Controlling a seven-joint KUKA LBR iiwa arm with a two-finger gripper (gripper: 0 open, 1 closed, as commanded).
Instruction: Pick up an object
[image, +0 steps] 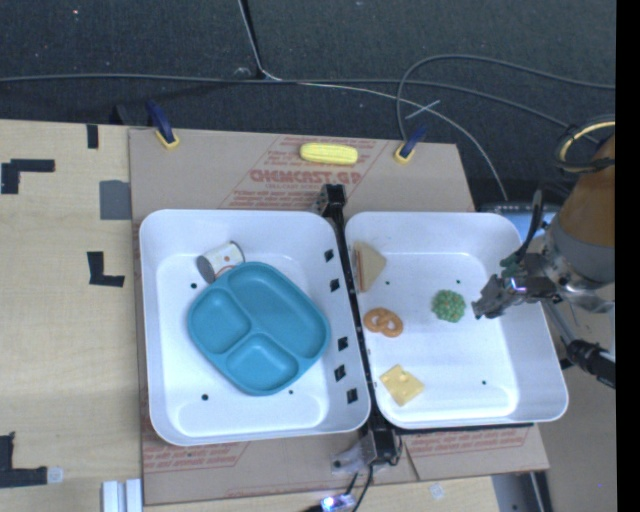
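Arm: the grey arm (585, 235) with the orange band comes in from the right side of the frame, over the right rim of the right bin.
Gripper: the gripper (490, 303) is dark and sits at the right part of the right bin, just beside the green ball.
Fingers: I cannot tell if they are wide or narrow; they look like one dark blob, and nothing shows between them.
Green ball: a bumpy green ball (449, 306) lies on the floor of the right bin, just left of the gripper.
Pretzel: a small brown pretzel (383, 322) lies in the right bin, near its left wall.
Tan wedge: a tan wedge (369, 264) leans in the upper left corner of the right bin.
Yellow square: a flat yellow square (401, 384) lies low in the right bin.
Right bin: white and shallow (530, 390), right of centre.
Left bin: white and shallow (160, 300), touching the right bin.
Blue tray: a blue tray (258, 327) with three parts lies in the left bin.
Small cup: a small cup (220, 261) lies on its side just above the blue tray.
Corn: a yellow corn (328, 154) lies on the cardboard (210, 170) above the bins.
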